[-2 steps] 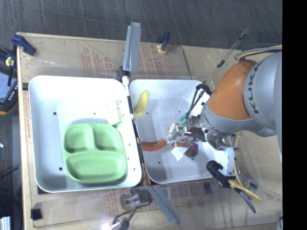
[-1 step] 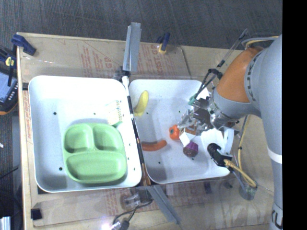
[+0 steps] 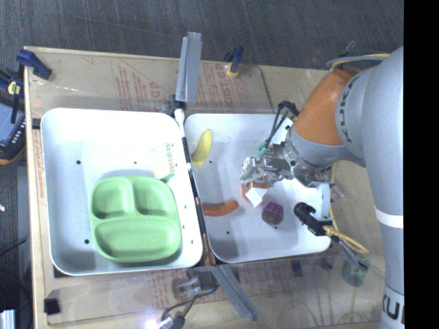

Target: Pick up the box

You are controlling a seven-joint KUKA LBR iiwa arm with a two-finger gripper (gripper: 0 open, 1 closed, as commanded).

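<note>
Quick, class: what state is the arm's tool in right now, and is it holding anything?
Tool: low in the right bin, at a small box; open or shut, and any hold, cannot be told.

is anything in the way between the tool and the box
Nothing visible. The tool is right over the box in the right bin. The hot dog and purple item lie off to either side, apart from it.

**Little that can be read**

Faint red printing runs across the bare wooden bench top (image 3: pixel 137 81) above the two white bins, too blurred to make out. On the grey robot arm (image 3: pixel 392 307), at the lower right, part of dark lettering shows, seemingly a "K" and "U". Nothing else carries legible text.
</note>
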